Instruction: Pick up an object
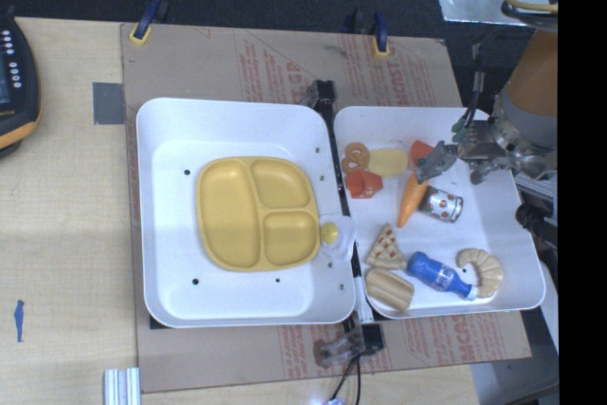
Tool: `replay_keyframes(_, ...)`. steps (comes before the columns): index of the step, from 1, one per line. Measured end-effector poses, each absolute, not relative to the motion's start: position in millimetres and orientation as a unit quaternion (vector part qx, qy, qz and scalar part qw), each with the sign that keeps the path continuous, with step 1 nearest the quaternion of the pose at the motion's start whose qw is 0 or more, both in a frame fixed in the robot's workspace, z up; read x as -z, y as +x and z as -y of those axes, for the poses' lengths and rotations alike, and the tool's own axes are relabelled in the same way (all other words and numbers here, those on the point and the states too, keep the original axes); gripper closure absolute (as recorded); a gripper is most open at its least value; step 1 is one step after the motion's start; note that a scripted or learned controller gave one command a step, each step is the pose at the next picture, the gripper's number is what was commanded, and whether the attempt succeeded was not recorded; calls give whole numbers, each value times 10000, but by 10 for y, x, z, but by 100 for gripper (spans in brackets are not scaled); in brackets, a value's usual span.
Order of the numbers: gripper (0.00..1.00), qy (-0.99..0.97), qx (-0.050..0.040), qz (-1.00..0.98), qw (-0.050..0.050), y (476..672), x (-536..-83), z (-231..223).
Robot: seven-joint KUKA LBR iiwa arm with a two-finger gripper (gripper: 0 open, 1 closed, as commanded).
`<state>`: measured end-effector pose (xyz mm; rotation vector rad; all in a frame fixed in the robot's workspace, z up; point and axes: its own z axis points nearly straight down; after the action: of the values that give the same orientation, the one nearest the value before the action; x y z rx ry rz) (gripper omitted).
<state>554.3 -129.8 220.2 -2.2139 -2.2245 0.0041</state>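
Here, on a pale wooden tabletop (66,232), two shallow white bins sit side by side on a sheet of brown cardboard (275,62). The left bin (161,299) holds a yellow compartment tray (258,211), lying flat near its middle. The right bin (517,285) carries a scatter of toy food: a pretzel-shaped ring (356,155) and a pale yellow piece (387,161) near the far edge, a red chunk (363,185) just below them, an orange carrot (410,200) lying at a slant, and a small tin can (443,204) on its side just beside the carrot. Nearer the front lie a pizza slice (384,247), a bread roll (390,288), a blue bottle (440,275) and a cream-coloured croissant (482,268), the bottle's neck touching the croissant. The grey arm (531,85) reaches in from the right, and its hand (439,160) hangs over the right bin above the carrot's thick end; whether its fingers are released or clenched cannot be told, and nothing is seen between them.
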Motion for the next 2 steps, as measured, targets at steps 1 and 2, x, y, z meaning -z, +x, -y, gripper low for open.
replay_keyframes(1,0,-7053,-42,7089,43,5943,-1229,1478)
replay_keyframes(2,0,-7045,-7,7097,-3,6389,-903,1495)
